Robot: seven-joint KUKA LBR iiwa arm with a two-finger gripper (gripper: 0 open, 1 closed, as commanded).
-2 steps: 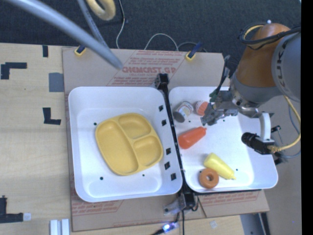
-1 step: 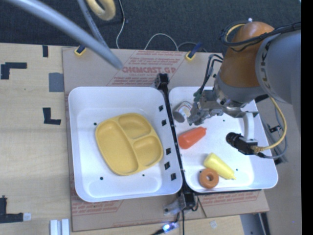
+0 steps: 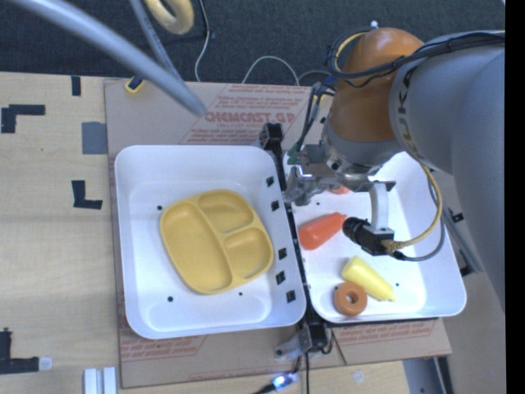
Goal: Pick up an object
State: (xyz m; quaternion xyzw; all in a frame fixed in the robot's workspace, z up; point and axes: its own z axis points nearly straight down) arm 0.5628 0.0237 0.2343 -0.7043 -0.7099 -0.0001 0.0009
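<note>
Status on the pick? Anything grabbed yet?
Done: the arm is over the right bin, gripper low at its far-left corner. In hand: nothing visibly held; its fingers are hard to read. Left: the orange carrot, yellow piece and orange ring lie on the floor; the yellow tray sits in the left bin.

Two bins side by side on bench. Left bin [image 3: 139, 302]: divided tray [image 3: 216, 239] lies near centre. Right bin [image 3: 439, 298]: carrot [image 3: 321, 229] at its left side, just beside the shared wall; cone [image 3: 367, 278] nearer the front, w/ ring [image 3: 350, 300] touching it on the left (front-most item). Arm [image 3: 426, 89] overhangs the bin's rear, gripper [image 3: 305, 183] above the carrot.
</note>
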